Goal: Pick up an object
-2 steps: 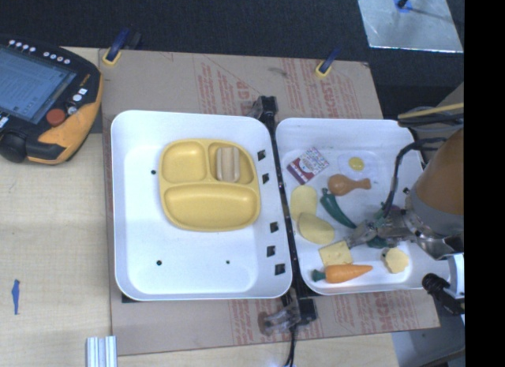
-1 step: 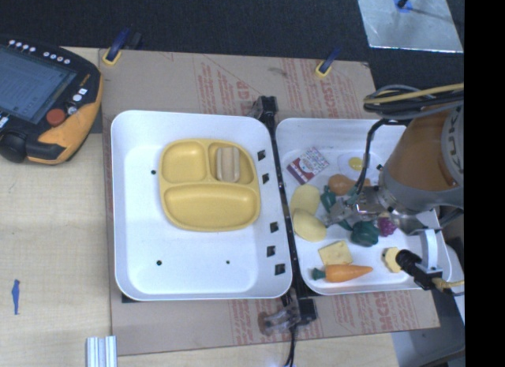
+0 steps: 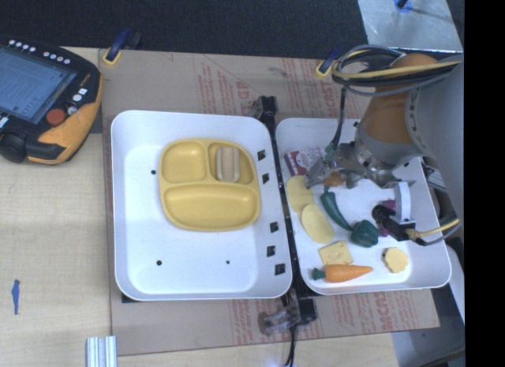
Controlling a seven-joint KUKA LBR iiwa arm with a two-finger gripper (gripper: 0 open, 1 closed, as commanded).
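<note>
My gripper (image 3: 331, 174) is down in the right bin (image 3: 426, 278), near its upper left part, with the grey arm and orange band (image 3: 390, 117) above it. Just below it lies a dark green pepper (image 3: 347, 219) with a bulky green end. Two pale yellow slices (image 3: 308, 207) lie to the gripper's lower left. A yellow cheese wedge (image 3: 334, 252) and an orange carrot (image 3: 347, 273) sit by the front wall. A small round yellow piece (image 3: 395, 260) lies at the front right. A dark purple item (image 3: 387, 217) rests right of the pepper.
The left bin (image 3: 138, 271) holds a yellow divided plate (image 3: 209, 207) with a tan piece (image 3: 228, 163) in its upper right compartment. A black clip rail (image 3: 276, 200) joins the bins. A teach pendant (image 3: 43, 101) lies on the bench at the far left.
</note>
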